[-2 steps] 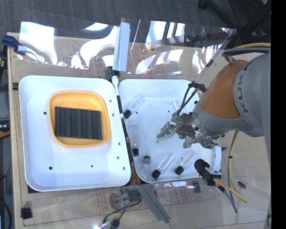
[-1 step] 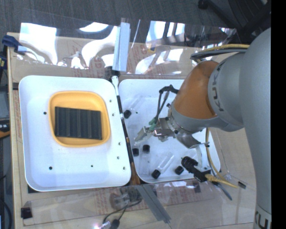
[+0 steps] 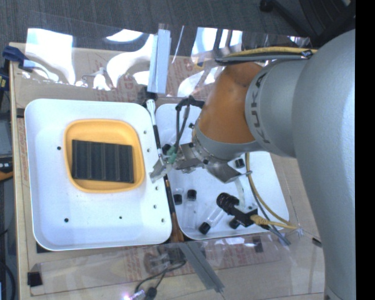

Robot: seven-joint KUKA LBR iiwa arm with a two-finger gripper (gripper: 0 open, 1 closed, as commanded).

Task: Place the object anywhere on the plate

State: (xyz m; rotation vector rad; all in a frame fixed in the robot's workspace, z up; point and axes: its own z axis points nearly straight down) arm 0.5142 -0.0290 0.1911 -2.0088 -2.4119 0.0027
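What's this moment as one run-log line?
claw: above the rims between bins | yellow rounded-square plate with dark ribbed centre: left white bin | small black pieces: right white bin | grasp: unclear

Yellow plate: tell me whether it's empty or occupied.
Occupied: a black ridged slab lies on the yellow plate, covering its middle.

There are two white bins [image 3: 50,199], one yellow plate [image 3: 103,129] and three small black pieces [image 3: 191,195].

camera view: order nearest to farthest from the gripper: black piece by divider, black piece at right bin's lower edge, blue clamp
1. black piece by divider, just below gripper
2. black piece at lower edge, right bin
3. blue clamp, far upper left
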